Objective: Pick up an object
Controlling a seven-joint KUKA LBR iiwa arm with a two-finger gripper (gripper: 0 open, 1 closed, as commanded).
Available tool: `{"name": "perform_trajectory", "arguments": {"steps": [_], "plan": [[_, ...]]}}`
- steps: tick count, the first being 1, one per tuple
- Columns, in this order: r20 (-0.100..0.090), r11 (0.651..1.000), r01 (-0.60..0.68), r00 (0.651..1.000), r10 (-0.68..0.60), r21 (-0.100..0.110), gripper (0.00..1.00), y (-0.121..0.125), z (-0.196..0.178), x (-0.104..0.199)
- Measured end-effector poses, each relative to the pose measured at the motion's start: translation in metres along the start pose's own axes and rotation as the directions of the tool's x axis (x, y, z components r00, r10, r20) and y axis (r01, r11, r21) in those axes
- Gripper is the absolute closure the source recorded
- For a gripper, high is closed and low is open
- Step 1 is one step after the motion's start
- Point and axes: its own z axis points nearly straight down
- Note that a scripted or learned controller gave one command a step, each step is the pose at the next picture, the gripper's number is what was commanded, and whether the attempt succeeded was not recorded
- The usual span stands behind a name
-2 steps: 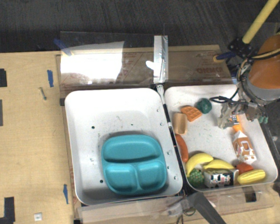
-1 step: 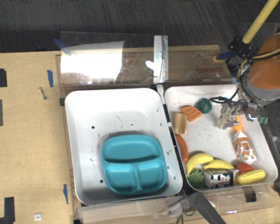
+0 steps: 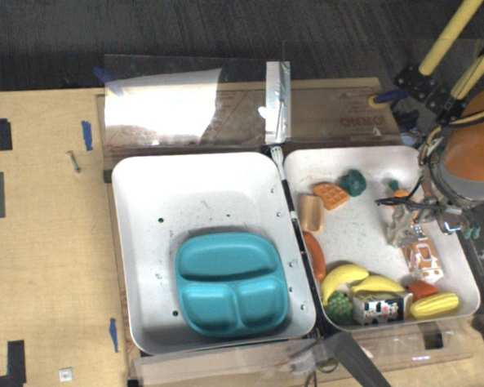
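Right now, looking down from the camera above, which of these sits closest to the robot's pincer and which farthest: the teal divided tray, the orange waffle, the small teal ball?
1. Small teal ball, in the right bin, just left of the pincer.
2. Orange waffle, same bin, slightly farther left beside the ball.
3. Teal divided tray, in the left bin, clearly farthest.

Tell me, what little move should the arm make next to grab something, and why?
Probably lower straight down a little. The pincer hangs over the right bin, above a bare patch, with a small white and orange packet just beside it toward the near rim. Nothing sits between its tips yet, and that packet looks like the closest loose thing, apart from the crowded pile of yellow fruit.
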Motion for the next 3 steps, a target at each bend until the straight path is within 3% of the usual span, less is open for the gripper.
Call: {"name": "perform_trajectory", "arguments": {"steps": [1, 2, 3], "plan": [[-0.001, 0.991, -0.134, 0.991, 0.134, 0.0, 0.0, -0.003, -0.001, 0.068], [0.003, 0.99, -0.14, 0.99, 0.14, 0.0, 0.0, -0.004, 0.0, 0.005], [-0.002, 0.978, -0.207, 0.978, 0.207, -0.001, 0.0, -0.003, -0.001, 0.071]]}}
